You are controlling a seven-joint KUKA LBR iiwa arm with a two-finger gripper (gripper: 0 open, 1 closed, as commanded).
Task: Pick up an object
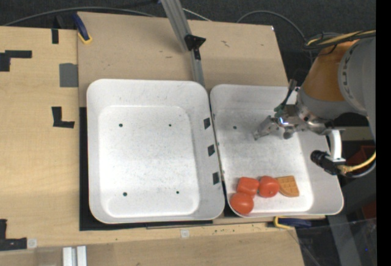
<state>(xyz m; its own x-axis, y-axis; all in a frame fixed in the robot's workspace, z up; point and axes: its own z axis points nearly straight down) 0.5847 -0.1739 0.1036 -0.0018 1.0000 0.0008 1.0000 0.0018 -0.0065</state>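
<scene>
Three red tomato-like pieces [250, 191] lie clustered at the front of the right bin [244, 106], with a tan cracker-like square [288, 186] just to their right. My gripper [264, 131] hangs over the middle of the right bin, pointing left, well behind those objects. Nothing shows between its fingers. The arm's grey and orange wrist [330, 81] sits at the bin's right edge.
The left bin [98, 136] lies beside the right one, split by a divider with black clips [211, 148]. A slanted grey metal pole [174, 8] rises behind the bins. Black cables [330, 161] loop at the right edge.
</scene>
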